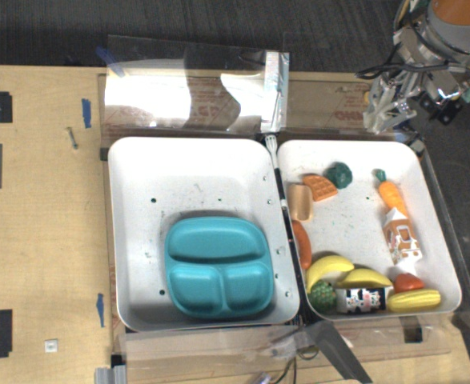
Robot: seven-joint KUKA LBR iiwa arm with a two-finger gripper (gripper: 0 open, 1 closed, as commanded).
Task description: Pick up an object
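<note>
While toys crowd the right bin's (427,184) near edge, its middle lies open.

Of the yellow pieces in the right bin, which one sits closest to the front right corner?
The long yellow piece lying along the front wall, right of the red piece. The two bananas lie further left.

Your 1 grey arm with its orange band (457,2) comes in at the upper right of the camera view, wrist pointing down and leftward. Below and left of that band hangs the metallic 2-finger gripper (385,112), with cables bunched just beside it.
</note>
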